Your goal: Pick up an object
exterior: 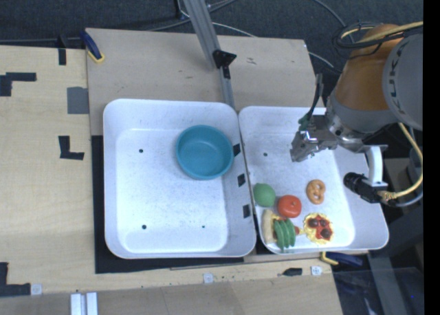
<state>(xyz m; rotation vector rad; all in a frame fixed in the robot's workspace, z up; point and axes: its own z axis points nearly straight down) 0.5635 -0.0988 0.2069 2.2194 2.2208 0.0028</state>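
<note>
Item: right bin (275, 124), taken as landmark for all entries.

Contents, all grouped toward its near end:
- green ball (264, 194), near the bin's left wall.
- tomato (289, 205), just beside the ball, on the side away from the left wall.
- pretzel (315, 190), beyond the tomato, toward the bin's right wall.
- pizza slice (317, 227), near the near-right corner, red and yellow.
- green pod (284, 232), at the near wall, below the tomato.
- banana (268, 223), pale, touching the pod on its left-wall side.

Adjoining: left bin (124, 121), set against the landmark's left wall; a blue bowl (204, 151) is held in its far-right part.

Gripper (301, 153): seen over the middle of the right bin, toward the far half, above bare floor and well apart from every piece. How far it is spread cannot be told at this angle; nothing is seen between its tips.

Task status: no object is judged to be picked. All pieces are lying on the bin floor. Remaining, as judged: one piece is to be chosen, the gripper brought toward the near end, lowered, closed and lifted.
</note>
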